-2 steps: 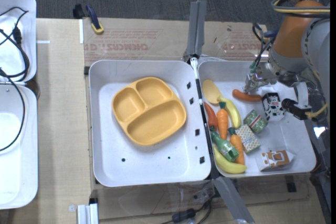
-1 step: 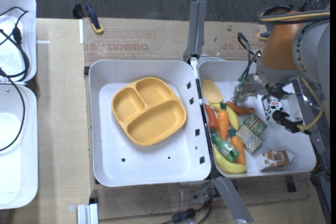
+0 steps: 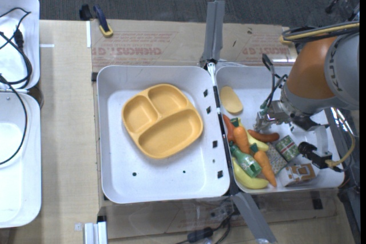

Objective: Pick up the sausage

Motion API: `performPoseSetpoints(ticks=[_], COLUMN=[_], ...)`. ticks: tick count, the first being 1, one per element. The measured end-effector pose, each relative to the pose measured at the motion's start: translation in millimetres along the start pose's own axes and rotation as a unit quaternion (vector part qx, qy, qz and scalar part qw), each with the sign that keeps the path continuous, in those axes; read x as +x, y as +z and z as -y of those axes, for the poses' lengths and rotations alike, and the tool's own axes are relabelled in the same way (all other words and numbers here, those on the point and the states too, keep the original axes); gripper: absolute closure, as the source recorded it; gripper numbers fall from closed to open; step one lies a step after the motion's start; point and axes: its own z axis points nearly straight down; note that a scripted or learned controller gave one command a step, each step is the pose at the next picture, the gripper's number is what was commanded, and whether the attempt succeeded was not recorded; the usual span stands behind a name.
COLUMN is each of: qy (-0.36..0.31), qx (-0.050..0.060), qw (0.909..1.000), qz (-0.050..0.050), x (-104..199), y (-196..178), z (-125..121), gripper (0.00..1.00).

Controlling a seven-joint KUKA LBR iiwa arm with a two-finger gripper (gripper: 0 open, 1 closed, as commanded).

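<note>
The sausage [image 3: 264,136], a short reddish-brown link, lies in the right bin [image 3: 251,78] among other play food, just right of a carrot. My gripper [image 3: 264,123] hangs directly over the sausage's left end, reaching down from the grey arm with its orange band [image 3: 309,68]. The gripper sits very close above the sausage, and I cannot make out contact.
The right bin also holds two carrots [image 3: 240,135], a banana [image 3: 247,178], a green bottle [image 3: 247,161], a pale bread slice [image 3: 231,100] and small boxes [image 3: 286,148]. The left bin [image 3: 114,140] holds a yellow divided plate [image 3: 162,120]. A grey divider [image 3: 214,31] rises between the bins.
</note>
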Motion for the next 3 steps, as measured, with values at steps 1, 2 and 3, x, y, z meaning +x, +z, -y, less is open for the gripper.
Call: performPoseSetpoints(ticks=[1,2,3], qy=[-0.048,-0.058,-0.055], qx=[-0.001,-0.002,0.000], qw=[0.9989,0.9983,0.9985], qz=[0.000,0.000,0.000], x=[6,-18,-20], y=[0,-1,-7], z=[-16,17,17], gripper=[0.00,0.00,1.00])
